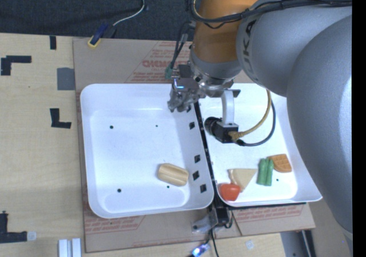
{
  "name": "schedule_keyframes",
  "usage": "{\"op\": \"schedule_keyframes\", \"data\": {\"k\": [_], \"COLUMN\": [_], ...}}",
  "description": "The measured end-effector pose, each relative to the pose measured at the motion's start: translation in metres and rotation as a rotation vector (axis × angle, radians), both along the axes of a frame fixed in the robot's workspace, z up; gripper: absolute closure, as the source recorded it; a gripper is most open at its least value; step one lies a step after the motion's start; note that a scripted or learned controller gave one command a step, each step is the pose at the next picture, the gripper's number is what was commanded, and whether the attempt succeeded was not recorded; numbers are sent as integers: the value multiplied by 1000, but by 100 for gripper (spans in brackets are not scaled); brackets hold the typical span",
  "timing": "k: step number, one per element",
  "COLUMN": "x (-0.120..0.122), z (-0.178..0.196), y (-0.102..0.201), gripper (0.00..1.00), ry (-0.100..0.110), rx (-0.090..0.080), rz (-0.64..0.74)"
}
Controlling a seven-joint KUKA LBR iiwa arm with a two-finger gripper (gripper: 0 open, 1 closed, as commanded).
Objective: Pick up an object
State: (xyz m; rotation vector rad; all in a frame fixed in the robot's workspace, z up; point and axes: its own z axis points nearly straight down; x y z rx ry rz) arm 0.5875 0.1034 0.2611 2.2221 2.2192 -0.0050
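My gripper hangs over the back right corner of the left bin, close to the divider between the two bins. Nothing shows between its fingers. A tan bread-roll-shaped object lies in the left bin near its front right. In the right bin lie a red tomato-like piece, a cream wedge, a green stick and an orange ridged piece, all grouped near the front.
The grey arm with its orange band fills the upper right and hangs over the back of the right bin. A black cable and fitting dangle over the divider. Cardboard lies under both bins.
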Motion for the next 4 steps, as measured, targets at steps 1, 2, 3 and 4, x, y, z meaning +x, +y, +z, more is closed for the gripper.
{"op": "schedule_keyframes", "data": {"k": [1, 2, 3, 4], "x": [32, 60, 82, 80], "z": [17, -78, 6, 52], "y": [64, 80, 58, 135], "gripper": [100, 100, 100, 100], "ry": [-3, 6, -8, -5], "rx": [4, 0, 4, 6], "rz": [8, 4, 2, 10]}}
